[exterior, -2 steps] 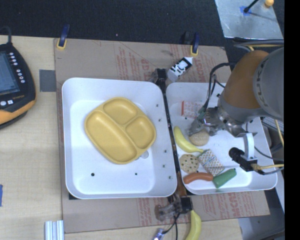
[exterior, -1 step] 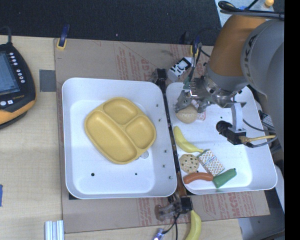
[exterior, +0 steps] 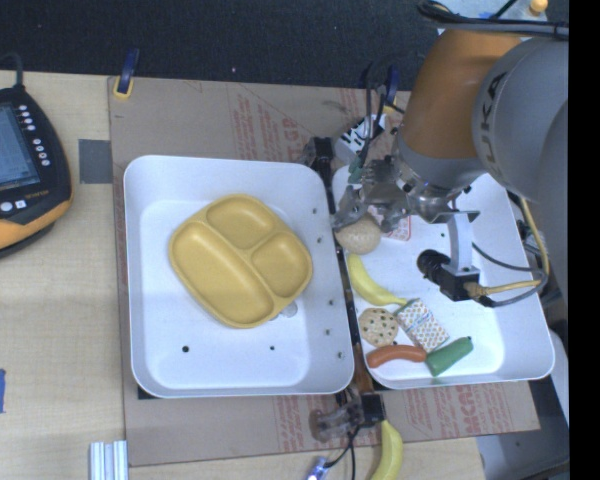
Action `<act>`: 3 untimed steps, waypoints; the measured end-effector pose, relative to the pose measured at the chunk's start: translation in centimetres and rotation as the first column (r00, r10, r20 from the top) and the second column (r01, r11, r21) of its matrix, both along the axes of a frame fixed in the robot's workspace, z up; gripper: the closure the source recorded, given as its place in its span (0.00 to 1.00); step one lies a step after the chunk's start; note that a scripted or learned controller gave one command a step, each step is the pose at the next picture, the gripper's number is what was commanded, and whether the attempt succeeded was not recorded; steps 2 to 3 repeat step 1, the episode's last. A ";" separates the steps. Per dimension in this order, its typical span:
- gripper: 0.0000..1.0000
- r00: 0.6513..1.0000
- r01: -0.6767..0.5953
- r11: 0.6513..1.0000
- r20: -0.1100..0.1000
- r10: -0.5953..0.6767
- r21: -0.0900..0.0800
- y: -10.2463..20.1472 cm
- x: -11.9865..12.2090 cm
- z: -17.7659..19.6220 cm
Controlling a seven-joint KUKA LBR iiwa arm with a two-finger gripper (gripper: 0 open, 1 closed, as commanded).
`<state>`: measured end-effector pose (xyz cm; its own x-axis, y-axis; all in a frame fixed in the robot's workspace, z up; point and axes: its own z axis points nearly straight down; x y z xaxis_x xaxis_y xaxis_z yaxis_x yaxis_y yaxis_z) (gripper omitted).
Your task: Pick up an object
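Grey two-finger gripper (exterior: 365, 211) sits low over the right white bin's (exterior: 510, 353) upper-left corner, directly above a beige rounded lump (exterior: 358, 236), presumably the pick target; grip state indeterminable.

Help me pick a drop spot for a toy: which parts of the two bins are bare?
Left bin: bare floor wraps the yellow divided plate, widest along the near edge. Right bin: crowded near the divider, where the banana, cookie and sausage lie below the hand; a bare strip borders its right rim.
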<state>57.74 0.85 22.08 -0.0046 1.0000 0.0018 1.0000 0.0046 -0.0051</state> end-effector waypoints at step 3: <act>1.00 1.000 -0.002 1.000 -0.001 0.002 -0.001 5.6 -1.8 0.4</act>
